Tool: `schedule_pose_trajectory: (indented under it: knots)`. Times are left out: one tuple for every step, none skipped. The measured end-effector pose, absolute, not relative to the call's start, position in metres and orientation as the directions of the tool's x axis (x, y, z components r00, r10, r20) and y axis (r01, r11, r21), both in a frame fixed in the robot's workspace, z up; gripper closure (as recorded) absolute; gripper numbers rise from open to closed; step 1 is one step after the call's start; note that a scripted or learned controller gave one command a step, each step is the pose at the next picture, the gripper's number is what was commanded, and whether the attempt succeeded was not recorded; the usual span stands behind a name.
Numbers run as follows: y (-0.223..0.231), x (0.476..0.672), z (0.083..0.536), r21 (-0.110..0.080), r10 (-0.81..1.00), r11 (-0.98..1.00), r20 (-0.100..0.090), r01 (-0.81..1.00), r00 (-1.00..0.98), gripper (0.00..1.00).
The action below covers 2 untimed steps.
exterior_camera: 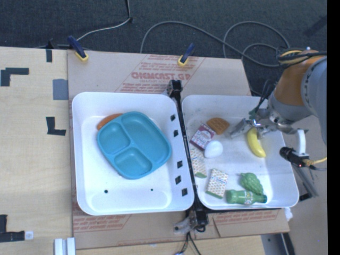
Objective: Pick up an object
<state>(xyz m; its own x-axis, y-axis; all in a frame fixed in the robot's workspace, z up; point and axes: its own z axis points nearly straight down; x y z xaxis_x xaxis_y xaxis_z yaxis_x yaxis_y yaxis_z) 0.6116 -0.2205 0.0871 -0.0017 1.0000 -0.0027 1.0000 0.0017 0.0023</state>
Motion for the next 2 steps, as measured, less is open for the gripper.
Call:
schedule_pose_trajectory:
  knots:
    - [-0.2224,0.5969,0.0879,0.009,1.0,0.004,-0.002,1.0,-0.004,0.0]
    - [-0.2237,0.5967,0.0978,0.009,1.0,0.003,-0.006,1.0,-0.003,1.0]
